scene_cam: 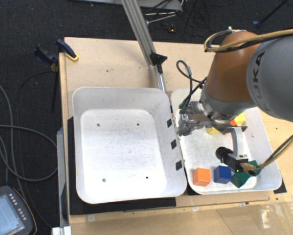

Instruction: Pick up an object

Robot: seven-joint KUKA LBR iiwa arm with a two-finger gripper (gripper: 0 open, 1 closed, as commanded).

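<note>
3 blocks in a row along the front edge of the right bin (269, 153): orange block (201, 176), blue block (222, 174), green block (240, 179). Claw (185, 125) over that bin's left edge, apart from them; spread or pressed together, impossible to tell.

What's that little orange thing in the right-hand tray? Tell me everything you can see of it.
The orange block is a small cube-like piece with a plain, matte surface, its top lighter than its shaded side. It sits flat on the floor of the right bin, near the bin's lower left corner in the view. A blue block stands just to its right, seemingly with a narrow gap between them. Nothing else touches it.
</note>
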